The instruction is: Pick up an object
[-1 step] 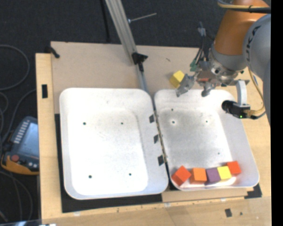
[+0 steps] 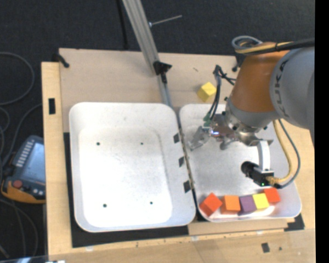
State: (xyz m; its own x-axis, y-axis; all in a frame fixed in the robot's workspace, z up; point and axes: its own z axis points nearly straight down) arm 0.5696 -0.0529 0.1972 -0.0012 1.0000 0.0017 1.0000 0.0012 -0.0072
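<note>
Far left, off the bench, a pendant (image 2: 26,169) with an orange grip lies on the dark floor among black cables (image 2: 11,100). Onto the bench (image 2: 115,75) now, pale wood, and the left bin (image 2: 126,166) comes first: white, shallow, a few small dark dots on its floor. Behind it a metal rail (image 2: 142,34) slants down from the top of the view to the gap between the two bins, a black clamp (image 2: 162,68) gripping it partway along.

Across the divide, and here's the right bin (image 2: 208,171). The gripper (image 2: 200,138) hangs over its near-left part, close to the wall it shares with the left bin, pointing left. It's a blur of grey metal at the tip, so whether the jaws are spread or pinched I cannot tell, and nothing can be made out between them.

Behind the bin, on bare wood, sits a yellow cube (image 2: 206,91), just beside the arm's cables. Along the bin's front wall, five blocks line up touching one another: red (image 2: 211,203), orange (image 2: 232,203), purple (image 2: 247,204), yellow (image 2: 261,201), then another red (image 2: 272,195) at the right end. All are well apart from the gripper.

Rightmost, the arm (image 2: 274,86) itself, orange band over grey, looms above the bin's rear half.
</note>
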